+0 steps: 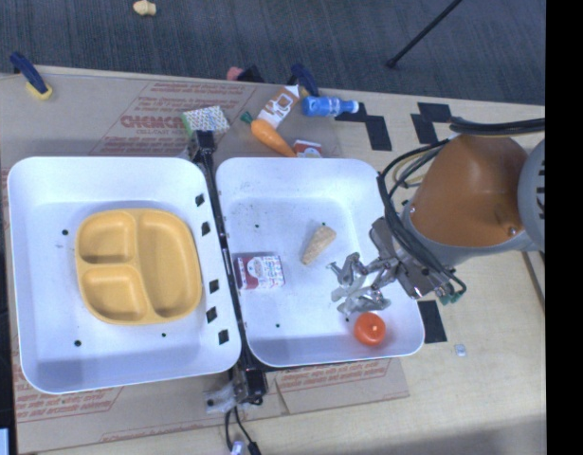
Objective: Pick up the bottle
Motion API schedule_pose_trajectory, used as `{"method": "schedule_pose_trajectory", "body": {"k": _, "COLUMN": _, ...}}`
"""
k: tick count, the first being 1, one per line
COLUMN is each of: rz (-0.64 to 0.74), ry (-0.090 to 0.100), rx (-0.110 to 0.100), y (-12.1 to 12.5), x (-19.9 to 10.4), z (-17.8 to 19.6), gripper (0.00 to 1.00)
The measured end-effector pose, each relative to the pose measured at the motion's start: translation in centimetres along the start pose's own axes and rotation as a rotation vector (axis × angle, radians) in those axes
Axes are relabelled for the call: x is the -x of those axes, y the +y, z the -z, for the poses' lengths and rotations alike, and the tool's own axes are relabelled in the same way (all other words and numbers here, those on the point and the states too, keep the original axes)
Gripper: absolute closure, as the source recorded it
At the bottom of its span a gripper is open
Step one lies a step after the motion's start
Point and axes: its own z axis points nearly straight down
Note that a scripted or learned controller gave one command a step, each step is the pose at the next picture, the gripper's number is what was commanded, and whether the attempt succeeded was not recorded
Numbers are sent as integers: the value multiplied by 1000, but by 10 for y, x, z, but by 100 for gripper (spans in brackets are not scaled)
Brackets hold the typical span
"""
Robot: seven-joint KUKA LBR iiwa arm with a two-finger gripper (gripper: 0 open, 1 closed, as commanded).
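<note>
A small blue bottle [327, 107] lies on its side on the cardboard behind the right bin [272, 183], outside both bins. My gripper [344, 287] hangs low inside the right bin near its right wall, far in front of the bottle. Its two metal fingers [348, 271] point left and are spread open with nothing between them. The grey arm with its orange band [466, 192] reaches in from the right.
In the right bin lie a small red-and-white carton [260, 271], a tan cone [317, 245] and a red-orange ball [370, 329] just below the gripper. A yellow divided plate [137, 263] sits in the left bin. A carrot [272, 137] and a white-orange pack [279, 106] lie near the bottle.
</note>
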Motion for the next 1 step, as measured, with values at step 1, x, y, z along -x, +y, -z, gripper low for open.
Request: {"method": "schedule_pose_trajectory", "body": {"k": 1, "rz": -13, "ry": -3, "rx": -2, "y": 33, "x": 21, "z": 27, "gripper": 100}}
